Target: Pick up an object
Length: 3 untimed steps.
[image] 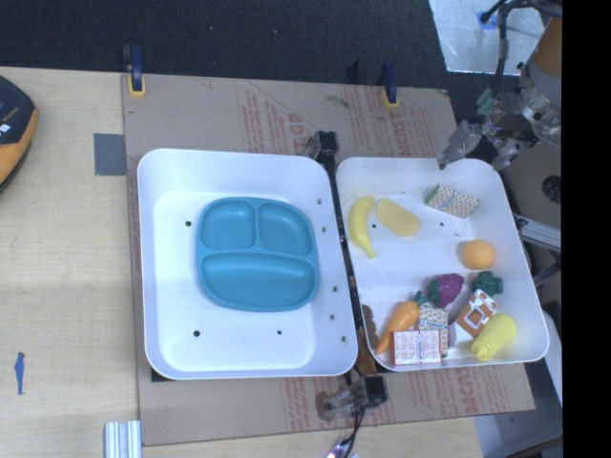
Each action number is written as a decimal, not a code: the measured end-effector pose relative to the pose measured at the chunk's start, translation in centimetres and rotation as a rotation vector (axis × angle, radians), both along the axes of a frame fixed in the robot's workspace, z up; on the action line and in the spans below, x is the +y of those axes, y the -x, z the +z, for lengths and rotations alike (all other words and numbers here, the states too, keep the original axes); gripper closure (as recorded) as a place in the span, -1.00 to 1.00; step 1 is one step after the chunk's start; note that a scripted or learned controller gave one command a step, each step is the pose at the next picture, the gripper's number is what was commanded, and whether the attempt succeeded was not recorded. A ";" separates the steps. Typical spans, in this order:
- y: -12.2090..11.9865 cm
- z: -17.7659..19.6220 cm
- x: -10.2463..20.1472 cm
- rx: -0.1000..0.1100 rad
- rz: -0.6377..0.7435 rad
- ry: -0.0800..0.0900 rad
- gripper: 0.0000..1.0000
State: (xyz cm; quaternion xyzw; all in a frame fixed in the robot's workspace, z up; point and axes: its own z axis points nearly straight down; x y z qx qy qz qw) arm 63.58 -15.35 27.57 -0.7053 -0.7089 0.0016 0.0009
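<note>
gripper [474,141] hovers above right bin's [535,299] far rim, holding nothing; banana [361,224], orange [477,254], carrot [398,324] among toy food inside; blue divided plate [257,254] lies in left bin [158,256].

Arm enters at upper right, orange band near frame edge. Gripper [474,144] angled down-left, fingers spread apart, holding nothing.

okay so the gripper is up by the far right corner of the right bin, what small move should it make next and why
Probably lower toward the patterned packet, the nearest item. The gripper sits above the right bin rim, holding nothing, with the packet just below it in the camera view.
</note>
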 end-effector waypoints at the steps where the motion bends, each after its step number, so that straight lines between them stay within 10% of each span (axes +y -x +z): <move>1: 4.7 -12.8 -1.4 0.014 -0.002 -0.003 -1.00; 2: -2.4 -18.4 -5.2 -0.008 0.002 0.002 -1.00; 3: -2.2 -11.0 -5.9 -0.007 -0.002 0.002 -1.00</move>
